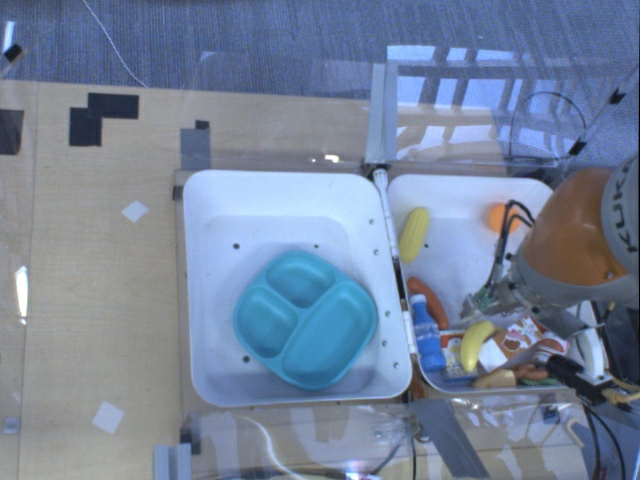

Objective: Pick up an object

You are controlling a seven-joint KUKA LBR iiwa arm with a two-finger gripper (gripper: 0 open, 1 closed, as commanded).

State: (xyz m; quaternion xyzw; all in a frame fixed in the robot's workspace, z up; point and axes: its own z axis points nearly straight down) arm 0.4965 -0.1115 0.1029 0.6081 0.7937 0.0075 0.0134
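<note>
Banana (477, 345) in right bin (450, 203) beneath arm (575, 243); jaws' state impossible to tell.

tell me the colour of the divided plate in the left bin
Teal blue, clear in the camera view: plate.

- My arm (590, 238) comes in from the right side of the camera view, grey with its orange band facing up.
- The wrist bends downward.
- The tool (492, 303) sits low beneath the band.
- A black cable loops off the wrist.
</note>
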